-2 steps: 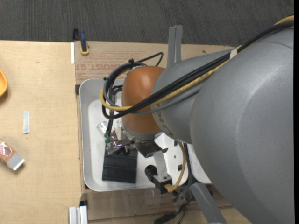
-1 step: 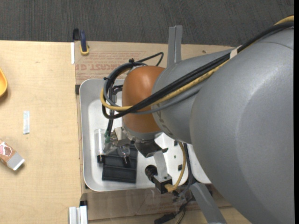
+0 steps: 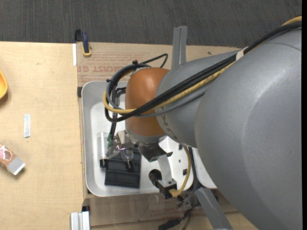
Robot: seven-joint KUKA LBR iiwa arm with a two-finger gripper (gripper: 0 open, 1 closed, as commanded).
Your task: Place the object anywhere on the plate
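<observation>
My arm's orange band (image 3: 144,104) and grey bulk cover most of the view. The gripper (image 3: 120,169), a black block with small metal parts and wires above it, hangs low over the front left part of a white bin (image 3: 91,128). A clear, glassy piece (image 3: 103,143) shows just left of the gripper's top; I cannot tell whether it is an object or part of the tool. The arm hides whatever lies under the gripper. A white surface (image 3: 173,163) shows right of the gripper; I cannot tell whether it is a plate.
On the wooden bench (image 3: 43,80) left of the bin lie an orange item (image 3: 2,86) at the edge, a small white strip (image 3: 27,126) and a brown-and-white packet (image 3: 10,160). A blue clamp (image 3: 83,41) stands at the bin's far left corner.
</observation>
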